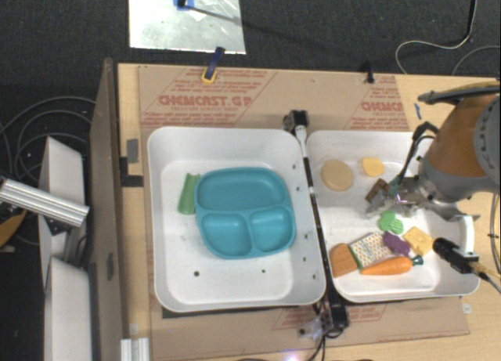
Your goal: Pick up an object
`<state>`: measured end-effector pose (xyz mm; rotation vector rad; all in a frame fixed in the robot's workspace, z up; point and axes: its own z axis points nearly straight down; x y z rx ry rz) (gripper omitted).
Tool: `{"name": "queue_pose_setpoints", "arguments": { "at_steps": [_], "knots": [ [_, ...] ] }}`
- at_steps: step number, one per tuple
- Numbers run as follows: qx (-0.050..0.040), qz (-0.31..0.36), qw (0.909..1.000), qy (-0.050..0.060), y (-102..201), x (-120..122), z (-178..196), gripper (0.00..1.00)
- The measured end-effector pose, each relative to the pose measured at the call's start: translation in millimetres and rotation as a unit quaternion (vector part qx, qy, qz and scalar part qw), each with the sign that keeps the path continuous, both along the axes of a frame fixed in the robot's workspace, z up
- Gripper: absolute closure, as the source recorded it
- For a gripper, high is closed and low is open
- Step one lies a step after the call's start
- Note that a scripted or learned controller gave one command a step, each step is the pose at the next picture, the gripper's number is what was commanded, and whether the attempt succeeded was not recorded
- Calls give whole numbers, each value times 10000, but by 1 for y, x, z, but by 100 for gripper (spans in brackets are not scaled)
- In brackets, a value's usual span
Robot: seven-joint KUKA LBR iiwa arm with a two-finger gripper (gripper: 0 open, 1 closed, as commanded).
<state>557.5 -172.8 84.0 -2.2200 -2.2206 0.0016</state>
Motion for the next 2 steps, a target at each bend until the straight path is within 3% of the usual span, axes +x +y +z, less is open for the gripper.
{"name": "queue_pose_setpoints", "arguments": {
  "at_steps": [1, 2],
  "knots": [
    [-1, -2, 10000, -1, -1, -34, 0, 0],
    [-10, 34, 10000, -47, 4, 30, 1, 0]
  ]
}}
